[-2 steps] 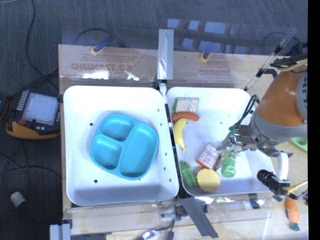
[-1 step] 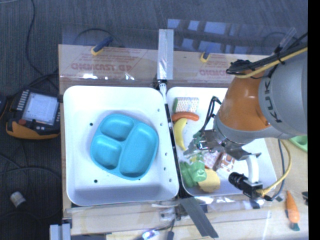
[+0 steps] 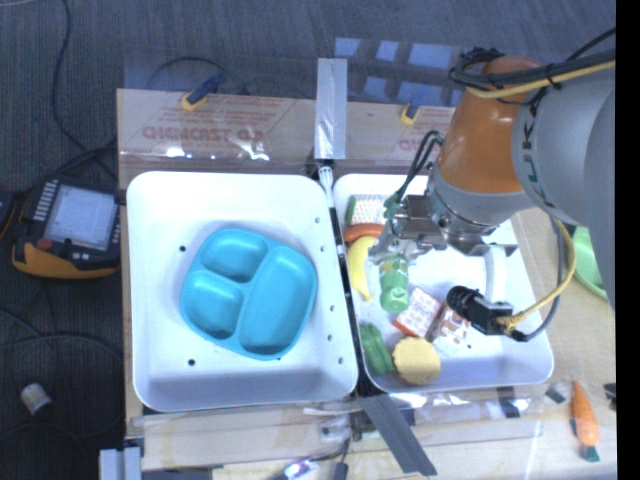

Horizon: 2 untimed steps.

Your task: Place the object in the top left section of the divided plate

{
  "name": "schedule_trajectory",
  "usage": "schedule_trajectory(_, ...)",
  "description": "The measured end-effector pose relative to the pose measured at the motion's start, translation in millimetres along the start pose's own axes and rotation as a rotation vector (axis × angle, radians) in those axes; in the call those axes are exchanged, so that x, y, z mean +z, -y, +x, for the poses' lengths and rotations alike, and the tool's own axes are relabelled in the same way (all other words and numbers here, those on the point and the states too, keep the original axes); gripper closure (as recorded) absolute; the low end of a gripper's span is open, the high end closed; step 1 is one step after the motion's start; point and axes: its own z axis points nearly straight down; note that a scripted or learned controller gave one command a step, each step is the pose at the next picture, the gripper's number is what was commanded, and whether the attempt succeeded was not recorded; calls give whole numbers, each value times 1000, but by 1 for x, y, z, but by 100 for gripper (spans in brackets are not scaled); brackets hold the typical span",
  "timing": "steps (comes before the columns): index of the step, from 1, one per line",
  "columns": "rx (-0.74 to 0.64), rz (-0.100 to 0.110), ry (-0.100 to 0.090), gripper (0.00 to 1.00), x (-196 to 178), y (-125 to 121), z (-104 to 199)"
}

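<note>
Over the right bin, the pincer meets a green bottle; its grip is unclear.

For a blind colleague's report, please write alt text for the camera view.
The gripper reaches down over a pile of toy food in the right bin, directly above a green item. A blue divided plate sits in the left bin.

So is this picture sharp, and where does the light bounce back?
Camera view: fairly soft overall; glare whitens the left bin's rim and the clear tape on the cardboard; the blue divided plate reads evenly lit, and small items under the pincer blur together.
</note>
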Motion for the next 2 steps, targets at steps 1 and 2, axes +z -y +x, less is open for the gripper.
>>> schedule_trajectory(1, 132, 4, -1, 100, 55, 53, 54)
schedule_trajectory(2, -14, 2, -2, 100, 43, 17, 42)
